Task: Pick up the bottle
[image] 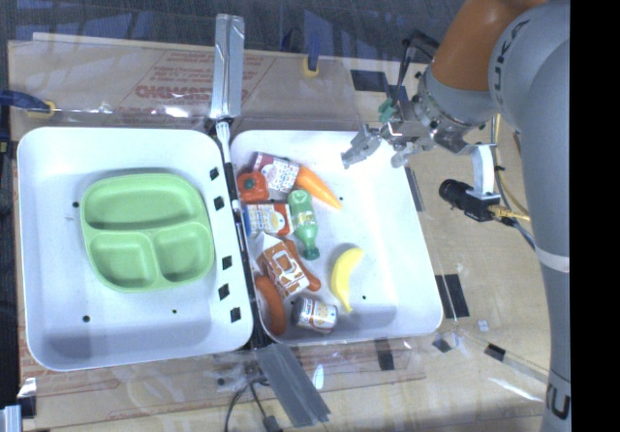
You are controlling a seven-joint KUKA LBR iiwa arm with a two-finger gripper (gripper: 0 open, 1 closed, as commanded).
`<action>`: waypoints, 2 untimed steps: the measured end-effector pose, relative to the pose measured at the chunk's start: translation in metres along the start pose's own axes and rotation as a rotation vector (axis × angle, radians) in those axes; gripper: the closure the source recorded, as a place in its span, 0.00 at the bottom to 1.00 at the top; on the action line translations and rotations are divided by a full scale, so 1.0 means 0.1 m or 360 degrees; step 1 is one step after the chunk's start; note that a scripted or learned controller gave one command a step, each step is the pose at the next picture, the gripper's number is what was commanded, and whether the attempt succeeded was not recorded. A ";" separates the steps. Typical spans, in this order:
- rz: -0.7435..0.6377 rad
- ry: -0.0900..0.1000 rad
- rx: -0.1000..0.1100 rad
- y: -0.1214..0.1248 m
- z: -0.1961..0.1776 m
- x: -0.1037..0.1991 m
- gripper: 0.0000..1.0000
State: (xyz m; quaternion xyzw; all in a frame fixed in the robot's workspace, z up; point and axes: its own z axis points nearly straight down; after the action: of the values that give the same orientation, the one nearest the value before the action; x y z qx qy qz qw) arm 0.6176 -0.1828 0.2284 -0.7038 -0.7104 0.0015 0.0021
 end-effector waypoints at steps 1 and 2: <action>-0.0212 -0.0004 -0.0007 0.24 -0.74 -0.09 0.00; -0.0045 0.0000 0.0002 -0.46 0.58 0.23 0.00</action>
State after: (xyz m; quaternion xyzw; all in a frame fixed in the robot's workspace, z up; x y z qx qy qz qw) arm 0.5711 -0.1603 0.1707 -0.6938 -0.7202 0.0019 0.0025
